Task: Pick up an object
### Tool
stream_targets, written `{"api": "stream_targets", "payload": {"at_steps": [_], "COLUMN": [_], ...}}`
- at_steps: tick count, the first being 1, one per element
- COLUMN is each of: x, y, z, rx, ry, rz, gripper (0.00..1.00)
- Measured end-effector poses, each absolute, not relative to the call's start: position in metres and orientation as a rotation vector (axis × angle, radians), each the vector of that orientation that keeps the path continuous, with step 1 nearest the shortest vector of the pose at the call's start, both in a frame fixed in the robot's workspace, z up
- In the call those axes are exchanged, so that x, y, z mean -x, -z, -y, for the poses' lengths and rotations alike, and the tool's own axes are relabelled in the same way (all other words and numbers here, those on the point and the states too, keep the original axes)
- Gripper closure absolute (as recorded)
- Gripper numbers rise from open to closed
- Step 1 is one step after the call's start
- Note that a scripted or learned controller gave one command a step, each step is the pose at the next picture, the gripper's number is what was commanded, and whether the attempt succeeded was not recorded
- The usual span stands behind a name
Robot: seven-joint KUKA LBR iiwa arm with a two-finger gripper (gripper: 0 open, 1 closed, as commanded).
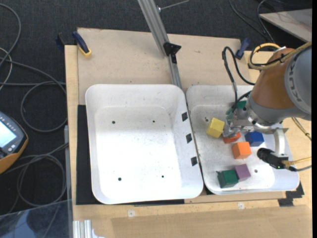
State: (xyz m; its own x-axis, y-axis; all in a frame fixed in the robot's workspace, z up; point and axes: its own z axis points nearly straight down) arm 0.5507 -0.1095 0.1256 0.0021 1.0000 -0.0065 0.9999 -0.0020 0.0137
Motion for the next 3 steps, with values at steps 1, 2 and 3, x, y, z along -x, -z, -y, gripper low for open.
{"api": "stream_targets", "payload": {"at_steps": [1,2,3], "x": [-0.556,-0.558,-0.559], "y": [-0.189,-0.244,-0.285], "z": [0.112,0.112,0.112], "rx": [-2.215,-2.214,-2.216], "ry": [-0.007,-0.007,-0.005], "rz": [-2.218,-2.219,-2.22], "gripper": [1.0,1.0,1.0]}}
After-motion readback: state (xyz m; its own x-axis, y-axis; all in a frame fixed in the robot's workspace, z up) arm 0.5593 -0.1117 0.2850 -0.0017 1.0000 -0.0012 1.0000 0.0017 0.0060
